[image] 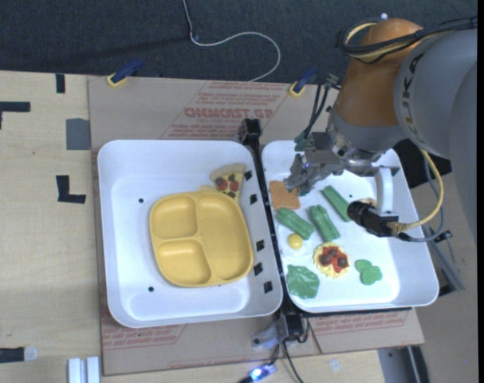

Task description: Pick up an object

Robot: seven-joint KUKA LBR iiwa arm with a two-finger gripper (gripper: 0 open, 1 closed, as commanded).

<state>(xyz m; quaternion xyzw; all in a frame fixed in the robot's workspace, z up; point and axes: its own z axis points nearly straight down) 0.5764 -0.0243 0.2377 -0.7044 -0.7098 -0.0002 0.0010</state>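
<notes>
Seen from above, the gripper (299, 180) hangs low over the right bin (401, 282); whether it is parted or holding anything cannot be told. An orange toy piece (283, 197) lies just below-left of it, green pieces (325, 222) just beyond. The yellow divided plate (200, 238) sits well left, in the left bin (122, 214).

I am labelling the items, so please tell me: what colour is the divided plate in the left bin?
Yellow; the divided plate shows clearly in the camera view.
</notes>
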